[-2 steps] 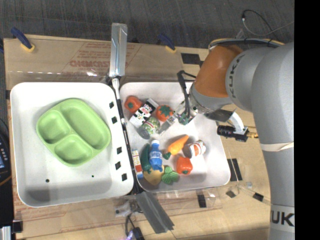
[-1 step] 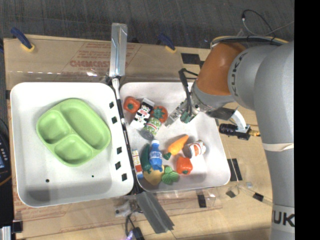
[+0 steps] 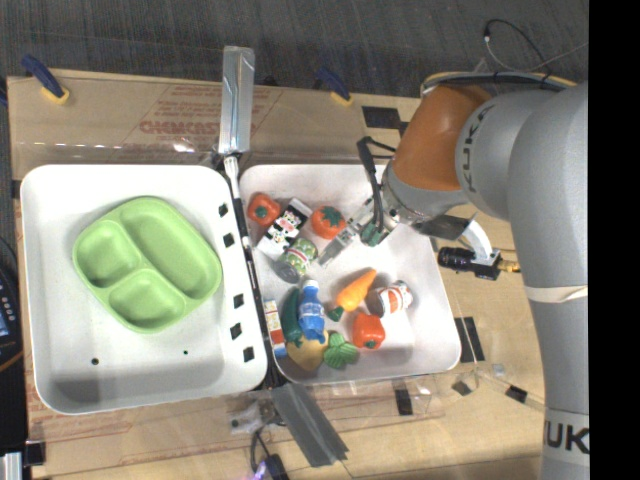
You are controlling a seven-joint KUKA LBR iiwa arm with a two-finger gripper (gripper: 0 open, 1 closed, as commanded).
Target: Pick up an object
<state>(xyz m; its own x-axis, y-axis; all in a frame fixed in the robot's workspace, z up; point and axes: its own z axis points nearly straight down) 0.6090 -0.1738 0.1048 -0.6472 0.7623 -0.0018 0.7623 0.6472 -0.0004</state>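
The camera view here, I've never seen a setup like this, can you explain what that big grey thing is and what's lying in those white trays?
You are looking down at a slant from a fixed camera above a bench. The big grey machine with the orange band is a robot arm reaching in from the right. Its two-finger gripper hangs over the right shallow white bin; nothing is visibly held between its fingers. That bin holds a jumble of small toys, among them an orange toy carrot, a red toy tomato and a small blue bottle. The left shallow white bin holds a green plastic plate with three compartments. The arm's job is to pick up one object.
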